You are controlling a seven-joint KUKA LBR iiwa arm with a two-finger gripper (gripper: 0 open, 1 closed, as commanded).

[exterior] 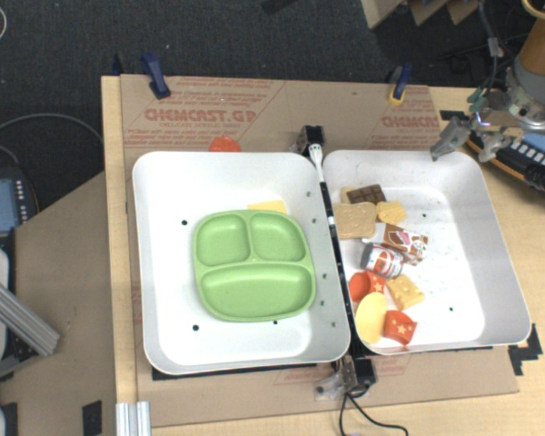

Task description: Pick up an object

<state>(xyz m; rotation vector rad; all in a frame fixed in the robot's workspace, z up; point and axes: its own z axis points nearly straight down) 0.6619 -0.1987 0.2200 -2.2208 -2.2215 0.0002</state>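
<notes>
gripper [454, 140]: above the right bin's far right corner, fingers spread, nothing between them
toys [386, 262]: heaped along the right bin's left side, well apart from the gripper
right bin [472, 243]: holds the toys
left bin [163, 243]: holds a green tray [252, 264]

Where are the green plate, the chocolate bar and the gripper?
green plate [252, 266]: camera view, on the divider between its compartments.
chocolate bar [364, 193]: camera view, middle of the brown bar.
gripper [450, 140]: camera view, between its fingertips, above the right bin's far corner.
</notes>
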